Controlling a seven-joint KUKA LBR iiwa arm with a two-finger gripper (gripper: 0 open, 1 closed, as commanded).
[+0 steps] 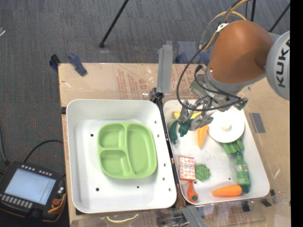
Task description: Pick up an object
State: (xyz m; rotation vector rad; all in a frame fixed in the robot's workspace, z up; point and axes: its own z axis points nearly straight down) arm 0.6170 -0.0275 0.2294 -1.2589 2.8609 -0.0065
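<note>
Gripper (195, 118) sits low over the upper-left part of the right bin (262, 174), under the orange wrist band. The jaws look spread, with a dark green object (182, 127) right at the fingertips; whether it's actually pinched can't be told. That object is dark, irregular, roughly teardrop-shaped, long axis running upper-right to lower-left, and next to it a second dark green piece (173, 132) lies against the bin's left wall, long axis near vertical. A yellow item (182, 114) is partly hidden behind the fingers. A small carrot (202, 135) lies just right of the gripper, tip pointing down, touching or nearly touching a white disc (227, 128). Further down: green bottle (242, 170) with long axis vertical, cap up; big carrot (227, 190) lying horizontal, tip left; red-white packet (186, 168); round green textured thing (203, 172); small orange-red item (192, 192) at the bottom edge. Left bin (78, 126) holds a green divided plate (109, 167).
</note>
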